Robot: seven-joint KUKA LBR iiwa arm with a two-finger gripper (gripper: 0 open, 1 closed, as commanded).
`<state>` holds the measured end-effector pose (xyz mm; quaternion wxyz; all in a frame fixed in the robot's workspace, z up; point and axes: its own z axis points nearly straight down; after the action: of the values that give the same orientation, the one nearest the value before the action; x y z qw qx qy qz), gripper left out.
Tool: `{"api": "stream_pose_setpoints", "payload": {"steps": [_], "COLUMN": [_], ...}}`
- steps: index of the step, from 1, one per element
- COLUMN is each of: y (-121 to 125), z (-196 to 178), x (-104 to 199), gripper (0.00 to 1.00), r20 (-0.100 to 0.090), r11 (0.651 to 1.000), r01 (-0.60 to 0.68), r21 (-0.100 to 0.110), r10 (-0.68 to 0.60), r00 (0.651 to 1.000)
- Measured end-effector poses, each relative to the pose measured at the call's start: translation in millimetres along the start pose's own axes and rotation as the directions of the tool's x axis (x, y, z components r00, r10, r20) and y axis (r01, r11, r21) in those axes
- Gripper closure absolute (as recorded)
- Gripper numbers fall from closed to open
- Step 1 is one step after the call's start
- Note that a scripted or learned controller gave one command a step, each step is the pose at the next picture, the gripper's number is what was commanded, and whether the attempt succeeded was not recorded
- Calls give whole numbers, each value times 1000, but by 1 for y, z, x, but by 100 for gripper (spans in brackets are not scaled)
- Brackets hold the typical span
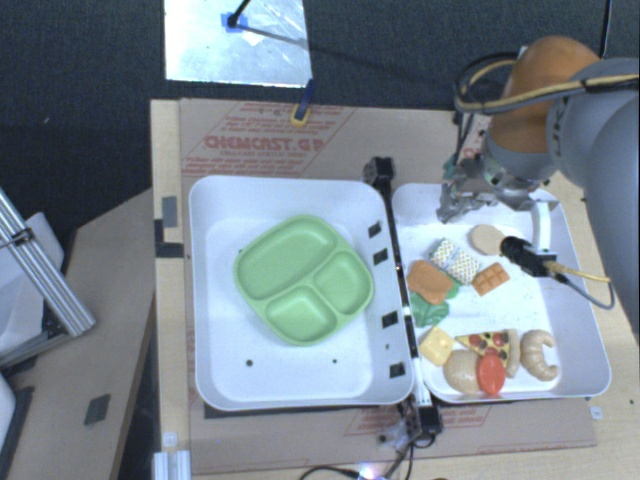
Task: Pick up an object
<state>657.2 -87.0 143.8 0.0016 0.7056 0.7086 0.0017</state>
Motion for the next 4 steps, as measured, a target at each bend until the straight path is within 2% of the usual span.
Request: {"api": "stream_pose_setpoints", "payload": {"steps": [2, 3, 4], "y": [-1, -24, -22], "z": [-83, -81, -74], "x": [8, 56, 113], "gripper": [100, 100, 100], "r20": [0, -1, -2], "r11": [1000, 1000, 1000], "r01": [1, 5, 6], "r21": [-1, 4, 4], "r10": [-1, -5, -6], "r00": [1000, 1000, 1000]}}
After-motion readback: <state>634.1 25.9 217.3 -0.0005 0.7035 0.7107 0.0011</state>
